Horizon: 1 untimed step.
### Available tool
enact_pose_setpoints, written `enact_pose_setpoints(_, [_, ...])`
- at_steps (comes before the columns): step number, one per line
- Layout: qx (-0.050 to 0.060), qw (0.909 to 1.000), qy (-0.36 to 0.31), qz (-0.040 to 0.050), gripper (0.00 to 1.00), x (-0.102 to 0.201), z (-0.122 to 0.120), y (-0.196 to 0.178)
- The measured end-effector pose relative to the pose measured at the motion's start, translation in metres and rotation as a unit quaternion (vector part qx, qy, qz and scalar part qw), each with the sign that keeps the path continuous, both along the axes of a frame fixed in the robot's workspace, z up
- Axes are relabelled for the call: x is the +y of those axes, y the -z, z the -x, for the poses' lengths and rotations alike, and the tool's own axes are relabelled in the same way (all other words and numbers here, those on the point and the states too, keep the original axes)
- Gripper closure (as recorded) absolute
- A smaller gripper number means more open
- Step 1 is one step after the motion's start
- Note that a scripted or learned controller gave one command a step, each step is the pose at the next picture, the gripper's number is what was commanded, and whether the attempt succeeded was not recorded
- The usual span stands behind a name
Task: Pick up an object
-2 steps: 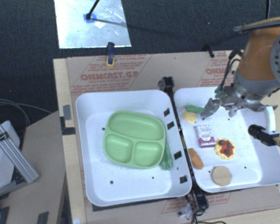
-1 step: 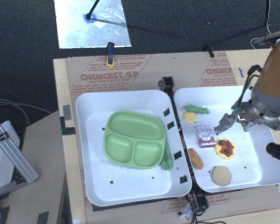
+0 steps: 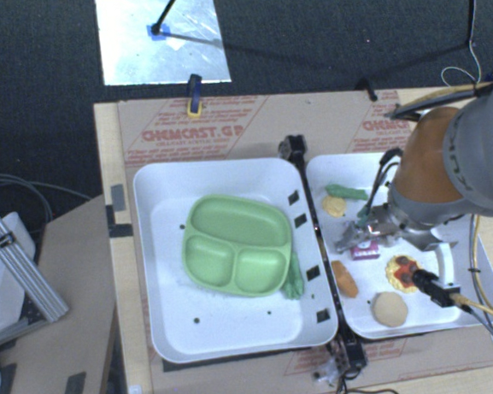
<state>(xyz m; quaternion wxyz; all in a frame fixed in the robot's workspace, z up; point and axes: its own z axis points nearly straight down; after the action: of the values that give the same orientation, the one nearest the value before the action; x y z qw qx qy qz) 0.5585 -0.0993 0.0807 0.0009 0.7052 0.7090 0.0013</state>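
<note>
Two bins side by side on the counter

The divided tray lies in the left bin. The right bin holds the toy foods: bread roll nearest, pizza slice behind it, claw above.

Bench bears left bin, right bin.

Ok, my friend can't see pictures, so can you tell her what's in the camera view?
A grey robot arm reaches in from the right, its gripper low over the right white bin, among toy food: a bread roll, a small pizza and a green bean. The left white bin holds a green divided tray.
</note>
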Motion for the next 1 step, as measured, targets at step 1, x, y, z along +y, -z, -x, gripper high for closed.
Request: enact_pose_setpoints(1, [0.0,1.0,0.001,0.0001,1.0,-0.0011,0.0013,-0.0143])
